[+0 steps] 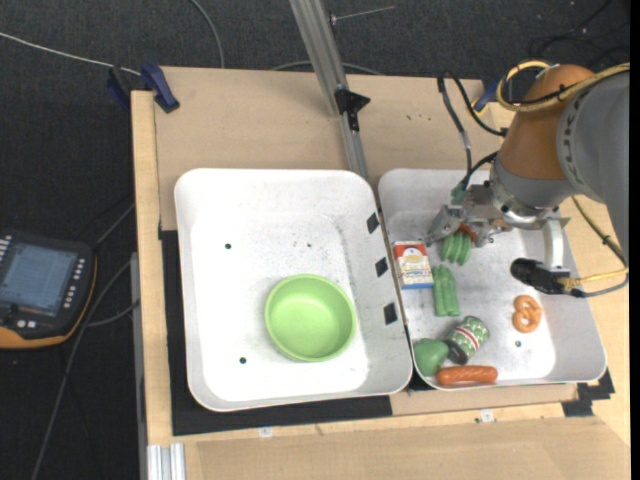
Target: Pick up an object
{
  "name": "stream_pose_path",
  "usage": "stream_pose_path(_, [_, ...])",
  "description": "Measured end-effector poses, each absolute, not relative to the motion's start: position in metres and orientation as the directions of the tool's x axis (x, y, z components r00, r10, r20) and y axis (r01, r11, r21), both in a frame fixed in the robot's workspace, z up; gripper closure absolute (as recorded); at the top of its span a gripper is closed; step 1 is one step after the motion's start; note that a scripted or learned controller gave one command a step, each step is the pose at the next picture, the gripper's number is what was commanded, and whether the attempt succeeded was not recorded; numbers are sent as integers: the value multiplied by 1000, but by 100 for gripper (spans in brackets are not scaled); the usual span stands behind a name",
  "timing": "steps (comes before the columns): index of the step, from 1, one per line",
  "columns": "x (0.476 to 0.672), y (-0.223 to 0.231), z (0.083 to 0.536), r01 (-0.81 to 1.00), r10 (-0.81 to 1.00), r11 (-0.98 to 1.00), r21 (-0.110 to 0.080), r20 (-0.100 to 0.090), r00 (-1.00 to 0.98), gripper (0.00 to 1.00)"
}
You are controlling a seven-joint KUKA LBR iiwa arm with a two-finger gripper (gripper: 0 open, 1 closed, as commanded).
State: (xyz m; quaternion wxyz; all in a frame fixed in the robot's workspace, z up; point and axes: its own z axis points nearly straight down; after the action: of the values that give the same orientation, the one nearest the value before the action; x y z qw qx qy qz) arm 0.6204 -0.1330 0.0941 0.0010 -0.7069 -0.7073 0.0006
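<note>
Nearest, an orange carrot [467,375] lies below the can [466,336]. Above the can, the gripper [457,236] seems clamped on a green ribbed piece [458,247]; lifting slowly and straight should clear the carton [412,265] beside it.

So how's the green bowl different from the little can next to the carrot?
The green bowl sits in the left bin; the can lies in the right bin. The bowl is much larger than the can. The bowl stands upright and open, alone, while the can lies tipped on its side, crowded among other toys, just above the carrot. Both show green; the bowl is plain green, the can carries a printed label.
</note>
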Motion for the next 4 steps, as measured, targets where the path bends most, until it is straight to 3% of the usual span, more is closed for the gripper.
stream_pose_path(1, [622, -133, 107, 1000, 1000, 1, 2, 0, -1, 100])
stream_pose_path(2, [631, -130, 154, 1000, 1000, 1, 5, -1, -1, 100])
stream_pose_path(4, [630, -121, 266, 1000, 1000, 1, 6, -1, -1, 100])
